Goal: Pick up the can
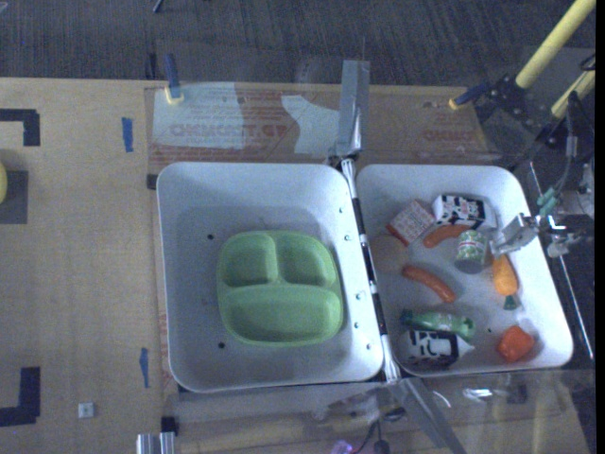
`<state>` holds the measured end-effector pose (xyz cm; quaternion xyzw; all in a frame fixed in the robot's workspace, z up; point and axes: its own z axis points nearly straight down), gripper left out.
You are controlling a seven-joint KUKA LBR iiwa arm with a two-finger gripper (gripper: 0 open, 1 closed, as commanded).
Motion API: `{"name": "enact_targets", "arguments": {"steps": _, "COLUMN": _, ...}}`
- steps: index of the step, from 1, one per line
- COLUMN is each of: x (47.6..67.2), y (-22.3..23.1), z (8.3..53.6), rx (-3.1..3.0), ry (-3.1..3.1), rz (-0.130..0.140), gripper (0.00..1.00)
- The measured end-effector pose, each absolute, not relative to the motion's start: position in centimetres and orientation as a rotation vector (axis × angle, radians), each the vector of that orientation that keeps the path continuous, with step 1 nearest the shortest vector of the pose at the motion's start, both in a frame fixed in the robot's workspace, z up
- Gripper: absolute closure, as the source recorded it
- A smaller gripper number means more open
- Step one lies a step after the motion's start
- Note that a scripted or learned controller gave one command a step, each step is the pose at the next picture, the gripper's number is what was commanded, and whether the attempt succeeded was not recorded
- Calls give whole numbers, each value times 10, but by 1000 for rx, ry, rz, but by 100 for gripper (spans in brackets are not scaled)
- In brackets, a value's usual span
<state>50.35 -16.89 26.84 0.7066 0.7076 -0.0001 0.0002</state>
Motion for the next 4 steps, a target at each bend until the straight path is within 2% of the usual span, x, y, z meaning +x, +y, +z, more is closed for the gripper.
{"name": "enact_targets", "arguments": {"steps": 1, "x": 569, "y": -151, "z": 189, "rx": 2196, "ry": 2246, "rz": 0, "gripper": 0}}
{"name": "enact_targets", "arguments": {"steps": 2, "x": 581, "y": -153, "z": 108, "rx": 2347, "ry": 2091, "rz": -1, "gripper": 0}}
{"name": "enact_targets", "arguments": {"steps": 3, "x": 563, "y": -136, "z": 182, "rx": 2305, "ry": 2134, "rz": 1, "gripper": 0}}
{"name": "enact_targets", "arguments": {"steps": 4, "x": 582, "y": -170, "z": 86, "rx": 2219, "ry": 2220, "rz": 4, "gripper": 0}}
